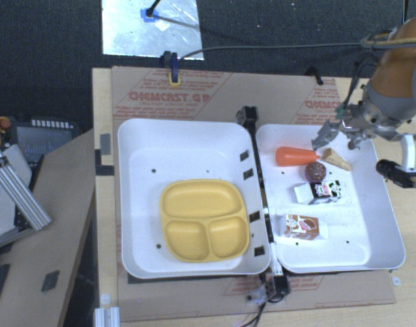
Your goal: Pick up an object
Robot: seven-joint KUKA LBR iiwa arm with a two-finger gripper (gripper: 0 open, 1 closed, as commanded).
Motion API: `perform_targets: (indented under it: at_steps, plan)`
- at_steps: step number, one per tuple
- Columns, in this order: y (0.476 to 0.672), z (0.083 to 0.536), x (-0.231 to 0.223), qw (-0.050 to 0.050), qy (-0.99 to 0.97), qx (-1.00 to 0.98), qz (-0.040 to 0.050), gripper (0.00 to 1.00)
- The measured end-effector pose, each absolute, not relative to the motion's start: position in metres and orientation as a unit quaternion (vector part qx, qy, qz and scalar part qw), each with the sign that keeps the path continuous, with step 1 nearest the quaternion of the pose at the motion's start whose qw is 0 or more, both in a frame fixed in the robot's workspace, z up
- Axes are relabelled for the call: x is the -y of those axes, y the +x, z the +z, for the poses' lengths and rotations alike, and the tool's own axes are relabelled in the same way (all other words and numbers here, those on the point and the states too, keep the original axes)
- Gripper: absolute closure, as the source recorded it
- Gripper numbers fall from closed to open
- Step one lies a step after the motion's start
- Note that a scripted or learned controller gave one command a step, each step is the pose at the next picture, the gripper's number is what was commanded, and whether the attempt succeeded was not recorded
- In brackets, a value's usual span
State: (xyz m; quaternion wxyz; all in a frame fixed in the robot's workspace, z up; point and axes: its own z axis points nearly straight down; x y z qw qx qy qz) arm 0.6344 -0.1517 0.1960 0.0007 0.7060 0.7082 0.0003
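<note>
The right bin (378, 244) holds an orange carrot (294, 157), a dark red ball (316, 171), a tan wedge (337, 160), a white and black packet (319, 192) and a small printed box (303, 227). My gripper (339, 137) hangs over the bin's far edge, just above the tan wedge and to the right of the carrot's thick end. Its fingers (322, 135) are spread open with nothing between them.
The left bin (136, 182) holds a yellow divided plate (203, 219). A black clip strip (256, 176) runs between the two bins. The arm (397, 80) comes in from the upper right. A cable (262, 46) crosses the back of the bench.
</note>
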Motion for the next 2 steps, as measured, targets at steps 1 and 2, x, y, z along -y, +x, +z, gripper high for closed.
perform_targets:
  at_steps: [1, 2]
  plan:
    - [0.638, 0.154, 0.148, 0.0, 0.705, -0.709, -0.0004, 0.0]
    - [0.645, 0.107, 0.154, 0.0, 0.705, -0.709, -0.0006, 0.0]
